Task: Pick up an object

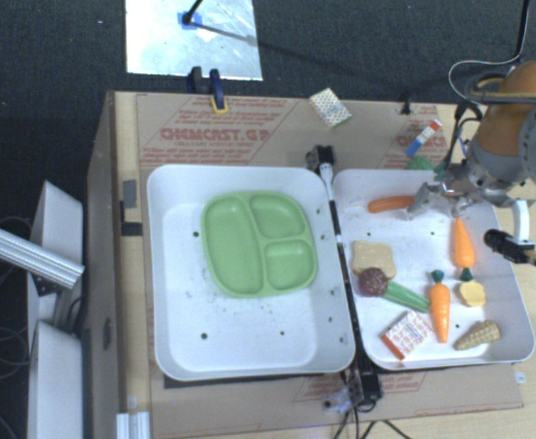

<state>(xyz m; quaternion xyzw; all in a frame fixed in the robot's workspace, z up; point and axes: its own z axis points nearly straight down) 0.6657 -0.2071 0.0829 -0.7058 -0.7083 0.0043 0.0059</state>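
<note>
The orange carrot (pixel 391 204) lies flat near the far rim of the right bin (pixel 515 337), just beside the end effector (pixel 430 196), apparently poised to grasp it, though I cannot tell its opening.

You looked down from one fixed camera set above the bench (pixel 250 126), tilted at a slant so the far edge sat toward the top of the frame. Both bins fell inside the frame: the left bin (pixel 172 245) near the centre, the right bin (pixel 515 323) at lower right. The arm (pixel 510 126) entered at upper right. The view stood back enough that dark floor (pixel 48 53) showed at top and left.
</note>
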